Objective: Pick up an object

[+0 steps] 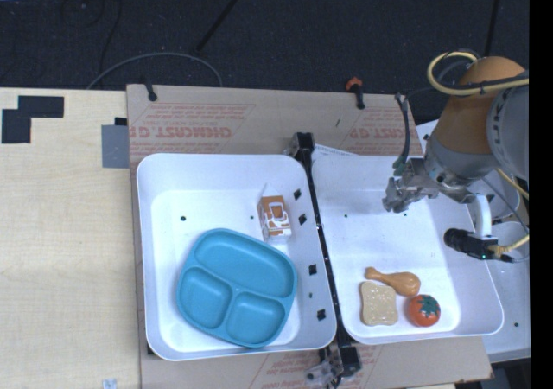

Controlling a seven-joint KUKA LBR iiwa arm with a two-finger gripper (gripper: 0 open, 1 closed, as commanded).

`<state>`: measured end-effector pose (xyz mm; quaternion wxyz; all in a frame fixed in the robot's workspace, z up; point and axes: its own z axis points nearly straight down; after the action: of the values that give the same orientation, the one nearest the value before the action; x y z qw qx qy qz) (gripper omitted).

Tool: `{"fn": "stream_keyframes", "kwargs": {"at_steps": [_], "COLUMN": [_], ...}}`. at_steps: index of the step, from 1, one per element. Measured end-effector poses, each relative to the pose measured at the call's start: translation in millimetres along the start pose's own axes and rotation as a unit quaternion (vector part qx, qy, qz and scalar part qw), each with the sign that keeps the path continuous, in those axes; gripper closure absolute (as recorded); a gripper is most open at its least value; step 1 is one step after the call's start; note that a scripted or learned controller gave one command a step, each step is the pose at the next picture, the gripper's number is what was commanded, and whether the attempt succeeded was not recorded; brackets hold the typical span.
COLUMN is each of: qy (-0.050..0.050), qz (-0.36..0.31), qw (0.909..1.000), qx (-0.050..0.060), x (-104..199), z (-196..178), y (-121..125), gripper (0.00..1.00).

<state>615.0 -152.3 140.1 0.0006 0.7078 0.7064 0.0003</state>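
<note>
Over the right bin [484,309], toward its far side, the gripper [399,198] hangs just above the white floor, with nothing visibly between its fingers. Honestly can't tell from this angle whether it's spread or closed, it's just a small grey clump at the end of the wrist. The arm [471,132] comes in from the right, orange band on top.

All the stuff worth grabbing in that bin sits at the near end, well apart from the gripper: a toy drumstick [394,279], a slice of bread [378,304] just below it and touching or nearly so, and a tomato [423,310] right beside the bread on the right.

Across the divider from that bin, the left bin [160,206] has a blue divided plate [238,286] lying flat, with a small orange-and-white carton [275,217] just beyond the plate's far edge.
</note>
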Motion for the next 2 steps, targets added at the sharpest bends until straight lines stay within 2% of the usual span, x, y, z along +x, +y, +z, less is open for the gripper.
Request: {"fn": "stream_keyframes", "kwargs": {"at_steps": [1,2], "qy": [0.0,0.0], "qz": [-0.002,-0.001], "qw": [1.0,1.0], "qx": [-0.001,-0.001], "x": [2.5,0.0], "z": [-46.0,-100.3], "y": [7.9,-1.5], "gripper": [1.0,1.0]}}
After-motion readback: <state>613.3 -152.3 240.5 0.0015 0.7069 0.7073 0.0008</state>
